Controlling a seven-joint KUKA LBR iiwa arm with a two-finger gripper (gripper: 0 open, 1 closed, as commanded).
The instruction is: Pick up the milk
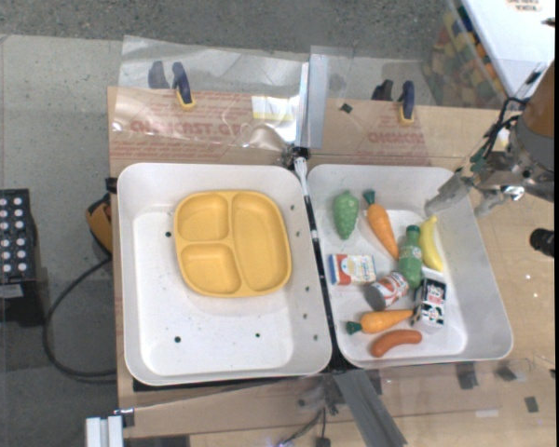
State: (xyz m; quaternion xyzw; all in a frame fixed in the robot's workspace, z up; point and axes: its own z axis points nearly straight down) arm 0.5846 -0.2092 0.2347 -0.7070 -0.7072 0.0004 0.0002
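The milk (432, 304), a small carton with black and white cow patches, stands in the right bin (484, 315) near its front right, between a can and the bin's bare right side. My gripper (466, 200) hovers over the bin's back right corner, well behind the milk and a little to its right. Its two grey fingers (443, 197) are spread apart with nothing between them, so it is open.
Crowding the milk are a yellow banana (431, 243), a green bottle (410, 254), a can (388, 290), an orange carrot (385, 320) and a sausage (396, 342). Further back lie a second carrot (382, 229), a green vegetable (345, 214) and a white box (354, 268). The left bin (149, 324) holds a yellow divided plate (233, 242).
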